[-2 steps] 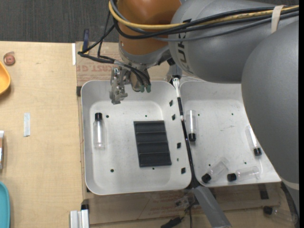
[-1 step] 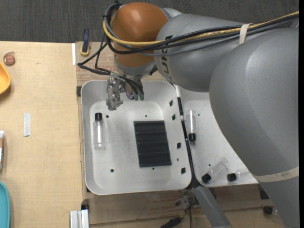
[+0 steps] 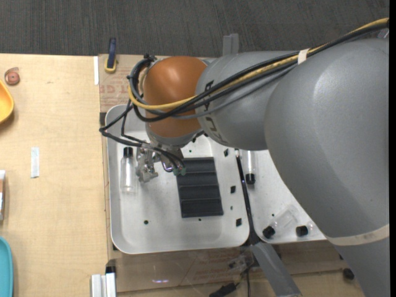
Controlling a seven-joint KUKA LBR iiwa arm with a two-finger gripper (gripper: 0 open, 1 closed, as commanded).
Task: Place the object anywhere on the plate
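Observation:
My gripper (image 3: 147,167) hangs low over the left part of the left white bin (image 3: 133,237), under the arm's orange band. A clear tube with a black cap (image 3: 127,173) lies lengthwise in the bin, just left of the gripper and close to the bin's left wall. I cannot tell whether the tube touches the gripper. The big grey arm hides the back of this bin and most of the right bin.
The right bin (image 3: 281,212) holds a pen-like stick (image 3: 249,166) near the divider and two small black pieces (image 3: 269,232) at its front. On the wooden bench to the left are a yellow dish edge (image 3: 4,106) and a teal rim (image 3: 3,266).

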